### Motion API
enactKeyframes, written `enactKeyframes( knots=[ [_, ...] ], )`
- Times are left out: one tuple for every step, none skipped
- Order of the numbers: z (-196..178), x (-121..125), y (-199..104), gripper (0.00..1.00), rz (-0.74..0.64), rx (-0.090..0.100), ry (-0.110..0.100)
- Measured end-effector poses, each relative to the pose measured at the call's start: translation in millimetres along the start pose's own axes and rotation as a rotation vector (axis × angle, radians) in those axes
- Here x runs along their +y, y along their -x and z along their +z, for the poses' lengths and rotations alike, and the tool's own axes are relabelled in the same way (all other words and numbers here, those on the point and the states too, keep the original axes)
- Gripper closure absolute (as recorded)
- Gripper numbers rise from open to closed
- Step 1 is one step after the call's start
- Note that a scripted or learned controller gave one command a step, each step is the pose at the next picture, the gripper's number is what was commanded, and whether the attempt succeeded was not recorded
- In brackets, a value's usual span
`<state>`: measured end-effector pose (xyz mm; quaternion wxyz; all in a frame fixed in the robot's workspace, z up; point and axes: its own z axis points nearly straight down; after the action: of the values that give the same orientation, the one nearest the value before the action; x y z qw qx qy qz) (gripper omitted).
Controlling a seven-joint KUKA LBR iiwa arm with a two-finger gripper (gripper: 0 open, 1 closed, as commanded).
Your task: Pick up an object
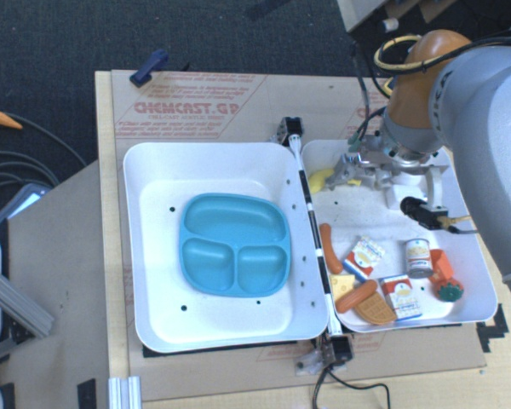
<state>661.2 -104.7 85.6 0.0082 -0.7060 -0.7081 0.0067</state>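
Dark blue carpet floor around bench. Brown cardboard sheet with red letters covers bench top. Blue clip at cardboard's far left corner. Black cables loop on floor at left. Orange marker nearby.

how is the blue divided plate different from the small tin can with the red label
The blue divided plate lies flat in the left white bin; the small tin can with the red label stands in the right white bin. The plate is far larger and sits alone in its bin, while the can is crowded among other toy foods. The plate is one solid blue; the can is silver with a red band. Both lie apart from the gripper.
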Motion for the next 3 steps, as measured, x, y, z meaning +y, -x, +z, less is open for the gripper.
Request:
enactKeyframes(
  knots=[
    [-7,-1,-1,1.0,0.0,-0.002,0.001],
    [-7,-2,0,0.0,0.001,-0.004,-0.001],
    [3,-64,-13,0.0,0.004,-0.001,0.019]
  ],
)
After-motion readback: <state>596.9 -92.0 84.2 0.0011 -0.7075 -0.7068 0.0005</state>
